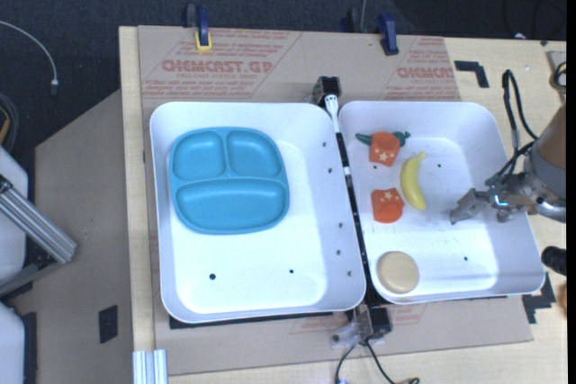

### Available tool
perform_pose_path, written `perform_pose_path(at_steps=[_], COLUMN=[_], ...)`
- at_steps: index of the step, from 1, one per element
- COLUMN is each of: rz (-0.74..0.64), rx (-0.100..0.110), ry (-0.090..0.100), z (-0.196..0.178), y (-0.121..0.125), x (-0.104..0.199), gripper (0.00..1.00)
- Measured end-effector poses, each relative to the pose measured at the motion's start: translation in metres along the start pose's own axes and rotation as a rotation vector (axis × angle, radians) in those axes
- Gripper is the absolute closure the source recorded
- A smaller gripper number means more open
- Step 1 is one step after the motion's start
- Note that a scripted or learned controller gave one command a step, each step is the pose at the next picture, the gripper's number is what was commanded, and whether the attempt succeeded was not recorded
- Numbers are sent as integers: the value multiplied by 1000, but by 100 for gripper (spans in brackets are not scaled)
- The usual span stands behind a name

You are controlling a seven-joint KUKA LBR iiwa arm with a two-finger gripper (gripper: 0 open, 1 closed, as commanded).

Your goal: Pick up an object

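The right bin [481,126] holds a yellow banana [413,181], an orange-red piece with a green stem [385,147], a second orange-red piece [388,205] and a round tan disc [397,272]. My gripper [470,207] reaches in from the right and hangs low over the bin's right half, about a hand's width right of the banana. Its grey fingers [463,211] point left and stand slightly apart with nothing between them.
The left bin [166,220] carries a blue divided plate [229,180]. Black clips [328,91] join the bins at the far and near ends. Blue clamps [200,21] hold the cardboard sheet at the back. Cables run beside the arm at right.
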State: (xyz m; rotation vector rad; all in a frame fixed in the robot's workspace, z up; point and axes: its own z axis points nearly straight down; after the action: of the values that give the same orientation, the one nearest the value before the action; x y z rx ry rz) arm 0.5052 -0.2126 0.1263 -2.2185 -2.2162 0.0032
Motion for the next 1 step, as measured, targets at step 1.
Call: perform_pose_path(at_steps=[1], rz=[-1], rx=[-1], ry=[0], z=[45], y=[-1], x=[1], gripper=[0])
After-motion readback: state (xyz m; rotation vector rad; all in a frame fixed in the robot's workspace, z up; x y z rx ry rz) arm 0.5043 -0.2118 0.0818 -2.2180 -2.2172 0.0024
